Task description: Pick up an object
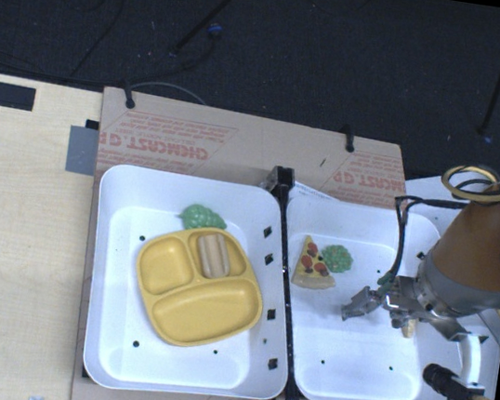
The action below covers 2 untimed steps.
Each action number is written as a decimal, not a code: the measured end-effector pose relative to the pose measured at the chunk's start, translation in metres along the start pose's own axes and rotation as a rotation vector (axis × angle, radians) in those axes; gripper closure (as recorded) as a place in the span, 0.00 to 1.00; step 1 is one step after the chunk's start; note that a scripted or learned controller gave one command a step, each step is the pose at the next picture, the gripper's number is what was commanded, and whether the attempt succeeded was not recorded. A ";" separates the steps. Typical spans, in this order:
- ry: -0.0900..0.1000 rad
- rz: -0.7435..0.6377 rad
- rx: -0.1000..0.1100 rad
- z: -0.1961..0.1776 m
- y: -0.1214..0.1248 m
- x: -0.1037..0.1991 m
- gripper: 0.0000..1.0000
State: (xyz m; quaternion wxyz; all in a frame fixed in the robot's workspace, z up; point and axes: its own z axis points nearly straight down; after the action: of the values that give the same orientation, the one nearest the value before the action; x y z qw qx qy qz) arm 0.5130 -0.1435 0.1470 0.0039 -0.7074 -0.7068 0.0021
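Note:
In the right bin (390, 386) lie a toy pizza slice (314, 265) and a small green leafy piece (338, 256), touching each other near the bin's back left. My gripper (381, 311) hovers over the middle of that bin, just right of and slightly nearer than the pizza slice. It is open, with nothing between its fingers. The grey arm with its orange band (473, 249) reaches in from the right.
The left bin (107, 332) holds a yellow divided plate (199, 313) with a brown sausage piece (214, 255) in its back compartment. A green broccoli piece (200, 217) lies behind the plate. A black divider (279, 284) separates the bins.

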 end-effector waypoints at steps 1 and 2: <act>0.001 0.000 0.000 0.054 -0.001 0.001 0.00; 0.000 0.005 -0.002 0.041 -0.001 0.000 1.00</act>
State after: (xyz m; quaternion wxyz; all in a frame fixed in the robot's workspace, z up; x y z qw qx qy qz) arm 0.5119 -0.1437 0.1056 0.0032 -0.7090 -0.7052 0.0015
